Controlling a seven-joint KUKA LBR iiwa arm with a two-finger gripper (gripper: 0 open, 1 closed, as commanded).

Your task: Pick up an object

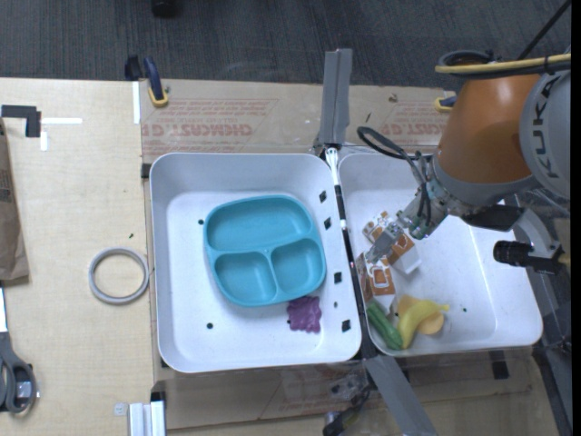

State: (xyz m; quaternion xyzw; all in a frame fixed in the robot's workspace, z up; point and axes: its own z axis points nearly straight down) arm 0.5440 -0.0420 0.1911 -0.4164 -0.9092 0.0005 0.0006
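We see two white bins (172, 271) on a wooden bench (64, 216). The gripper (392, 240) touches an orange-white packet (381, 278); finger spread unreadable.

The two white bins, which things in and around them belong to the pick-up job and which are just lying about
For the job:
two-finger gripper, low in the right white bin
orange-and-white packets
yellow banana-shaped toy
green pod-shaped toy
blue three-compartment plastic tray in the left white bin
purple grape-like toy

Lying about:
grey tape ring
scissors
blue clamp
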